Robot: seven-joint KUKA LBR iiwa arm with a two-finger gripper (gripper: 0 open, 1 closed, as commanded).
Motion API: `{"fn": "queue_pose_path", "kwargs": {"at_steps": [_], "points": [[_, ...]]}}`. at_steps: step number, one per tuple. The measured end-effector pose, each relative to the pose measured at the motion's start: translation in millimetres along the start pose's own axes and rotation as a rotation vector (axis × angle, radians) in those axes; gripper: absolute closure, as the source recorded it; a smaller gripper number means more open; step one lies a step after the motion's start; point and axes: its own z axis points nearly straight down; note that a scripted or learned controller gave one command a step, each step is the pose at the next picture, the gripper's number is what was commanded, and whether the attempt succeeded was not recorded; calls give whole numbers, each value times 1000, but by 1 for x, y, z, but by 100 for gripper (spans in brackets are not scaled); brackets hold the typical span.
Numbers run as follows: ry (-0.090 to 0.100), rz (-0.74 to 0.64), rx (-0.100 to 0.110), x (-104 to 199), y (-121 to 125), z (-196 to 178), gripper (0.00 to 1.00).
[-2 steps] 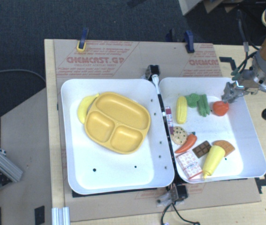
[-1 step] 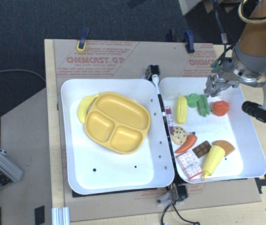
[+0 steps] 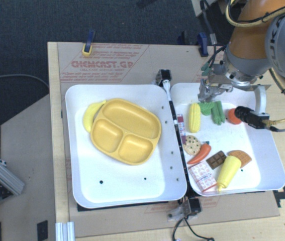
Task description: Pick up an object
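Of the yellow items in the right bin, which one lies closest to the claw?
The corn cob, upright along the bin's left side just below-left of the claw. The other yellow piece lies far off near the bin's front edge.

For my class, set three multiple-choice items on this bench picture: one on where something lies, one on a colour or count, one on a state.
1. Where does the yellow divided tray lie?
A. in the left bin
B. in the right bin
C. on the cardboard outside the bins

2. How many compartments does that tray have?
A. one
B. three
C. six

3. How does the gripper stand relative to the right bin?
A. parked over the left bin
B. lowered at the bin's far end, next to the green toy vegetable and the toy corn cob
C. raised above the cardboard in front of the bins

Answers:
1. A, the tray rests on the floor of the left bin.
2. B, one long section and two smaller ones show.
3. B, the gripper tip sits just above the green piece.
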Motion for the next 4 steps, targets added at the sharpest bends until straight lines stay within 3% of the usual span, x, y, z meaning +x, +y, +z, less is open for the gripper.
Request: {"fn": "queue_pose_path", "kwargs": {"at_steps": [1, 2, 3, 4], "points": [[0, 0, -2, 47, 12, 7, 100], [1, -2, -4, 106, 16, -11, 100], [-2, 4, -3, 100, 28, 2, 100], [-1, 4, 0, 112, 23, -2, 100]]}}
